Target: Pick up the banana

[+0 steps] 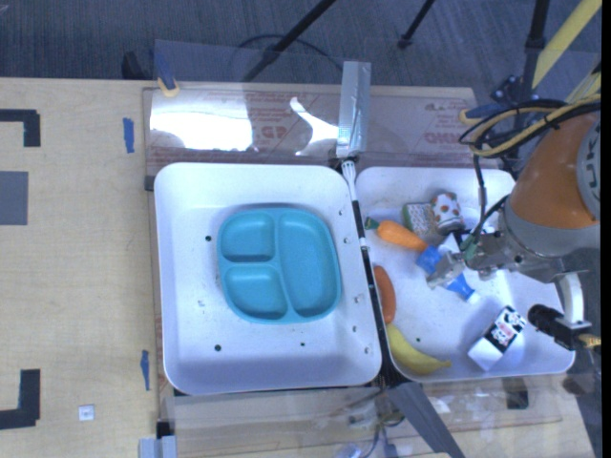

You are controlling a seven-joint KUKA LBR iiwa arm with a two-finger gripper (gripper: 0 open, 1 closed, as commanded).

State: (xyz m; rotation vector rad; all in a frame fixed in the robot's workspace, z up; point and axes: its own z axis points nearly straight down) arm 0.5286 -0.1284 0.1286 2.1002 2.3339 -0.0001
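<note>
I see the curved yellow banana (pixel 416 353) lying untouched on the smooth white bin floor (pixel 430 313), below and left of the pincer (pixel 456 267); pickup not yet begun. Pincer state: cannot tell. Beside its tips, a small blue plastic piece (pixel 431 259); beyond, a tapered orange carrot (pixel 401 236).

I see a divided plate (pixel 280 262) in the left bin (pixel 181 284); in the right bin (pixel 410 181), a banana (pixel 412 353) lies at its near-left corner.
</note>
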